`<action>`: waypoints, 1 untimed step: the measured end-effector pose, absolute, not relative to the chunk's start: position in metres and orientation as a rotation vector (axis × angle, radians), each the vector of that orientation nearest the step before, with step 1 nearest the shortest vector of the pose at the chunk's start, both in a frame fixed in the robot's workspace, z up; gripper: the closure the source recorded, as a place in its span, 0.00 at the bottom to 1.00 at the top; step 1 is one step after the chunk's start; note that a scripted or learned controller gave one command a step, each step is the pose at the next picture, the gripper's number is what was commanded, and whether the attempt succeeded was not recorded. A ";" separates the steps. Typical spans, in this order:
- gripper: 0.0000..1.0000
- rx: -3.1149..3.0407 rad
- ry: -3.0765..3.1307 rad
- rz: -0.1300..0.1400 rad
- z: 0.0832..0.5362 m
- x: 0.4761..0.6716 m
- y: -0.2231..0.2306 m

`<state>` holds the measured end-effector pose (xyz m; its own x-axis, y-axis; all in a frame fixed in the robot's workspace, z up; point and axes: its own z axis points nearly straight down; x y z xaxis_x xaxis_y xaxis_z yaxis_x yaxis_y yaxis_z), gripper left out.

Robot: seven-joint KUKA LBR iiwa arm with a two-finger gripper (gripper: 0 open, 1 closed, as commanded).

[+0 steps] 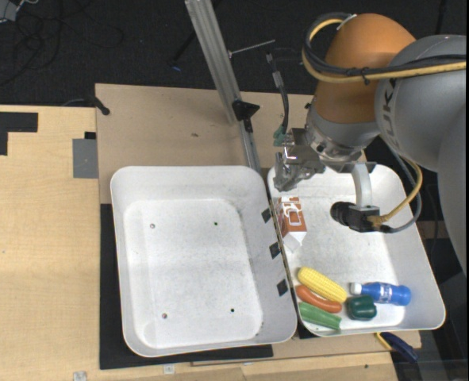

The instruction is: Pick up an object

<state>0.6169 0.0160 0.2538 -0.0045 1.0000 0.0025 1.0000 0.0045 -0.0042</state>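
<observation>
The gripper (286, 173) hangs at the right bin's (413, 201) upper-left corner; its open or closed state cannot be determined. The carton (291, 216) lies just beyond, at 6 o'clock, with its long axis running 12 to 6.

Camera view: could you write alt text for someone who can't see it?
A grey and orange robot arm's gripper hovers over the right bin, just above an orange and white packet. A toy corn cob, vegetables and a blue bottle lie at that bin's near edge.
</observation>
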 end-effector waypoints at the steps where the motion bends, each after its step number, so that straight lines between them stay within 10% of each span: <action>1: 1.00 -2.213 -2.225 0.001 0.246 0.626 0.077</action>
